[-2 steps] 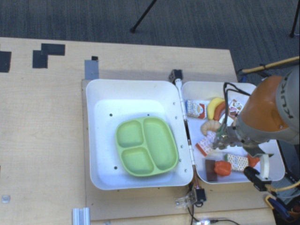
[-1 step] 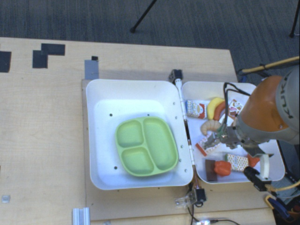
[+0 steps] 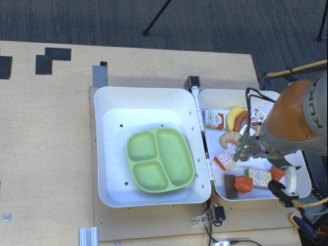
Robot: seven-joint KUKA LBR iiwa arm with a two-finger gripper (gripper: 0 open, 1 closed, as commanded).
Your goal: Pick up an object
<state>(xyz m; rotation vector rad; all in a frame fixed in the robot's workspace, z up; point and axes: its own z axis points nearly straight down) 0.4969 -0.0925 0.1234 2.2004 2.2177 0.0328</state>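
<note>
- Both bins, left bin (image 3: 110, 137) and right bin (image 3: 218, 187), are seen in plain white;
- a light green divided tray (image 3: 160, 159) is shown in the left bin;
- the bench (image 3: 46, 152) is coloured pale wood, with black patches (image 3: 51, 59) near its far left corner;
- the arm (image 3: 297, 122) is grey with an orange band;
- in the right bin, a yellow banana-like piece (image 3: 234, 116), a red-and-white packet (image 3: 214, 119), a dark brown block (image 3: 230, 185) and a red-orange piece (image 3: 244, 184) are seen;
- the floor (image 3: 102, 9) is dark grey-blue, finely ribbed.

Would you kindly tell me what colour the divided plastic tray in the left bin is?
Light green: the three-compartment divided plastic tray shows clearly in the camera view.
</note>
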